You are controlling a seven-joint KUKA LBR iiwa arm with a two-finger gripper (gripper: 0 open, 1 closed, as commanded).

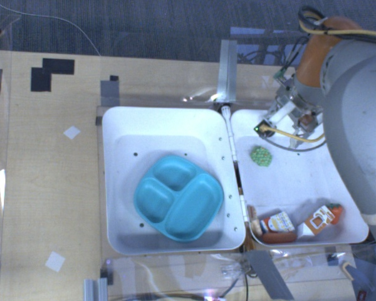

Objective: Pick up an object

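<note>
- Two white bins sit on the table; the left bin [113,168] holds a blue divided plate [178,197].
- Just below-left of my fingers [267,125], apart, lies a green ball [261,156] in the right bin [326,187].
- Whether my fingers are spread, I cannot tell.

We see two shallow white bins side by side on the pale wooden counter [44,187]. The left bin [119,130] holds a blue plastic divided plate [178,197], lying toward six o'clock. In the right bin [313,180], a small green bumpy ball [261,156] lies toward eleven o'clock, with the claw [265,129] just beyond it toward twelve. Along six o'clock lie a small white-and-orange carton [279,221], a red-brown sausage-shaped piece [277,236] and an orange-and-white carton [321,219].
</note>
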